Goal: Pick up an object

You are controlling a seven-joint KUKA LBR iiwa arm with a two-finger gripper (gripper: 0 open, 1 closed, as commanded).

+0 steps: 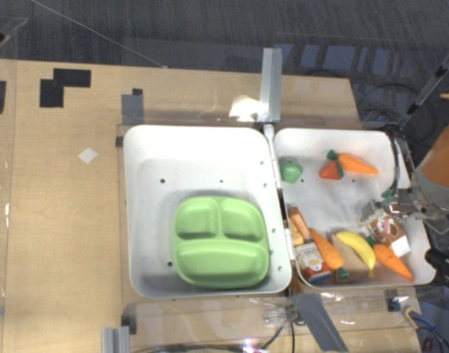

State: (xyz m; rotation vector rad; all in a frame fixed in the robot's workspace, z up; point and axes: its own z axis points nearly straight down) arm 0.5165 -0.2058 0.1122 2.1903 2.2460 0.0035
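Observation:
The right bin holds several toy foods. Along its back lie a green piece, a red strawberry and an orange carrot. At the front lie a yellow banana, a carrot, another carrot, a small juice box and an orange stick. My gripper reaches in from the right, low over the bin's right side. It sits just above a brown and white item, which it partly hides.
The left bin bears a green divided plate at its front middle. A metal post stands behind the seam between the bins. The arm's orange band overhangs the right bin's right wall.

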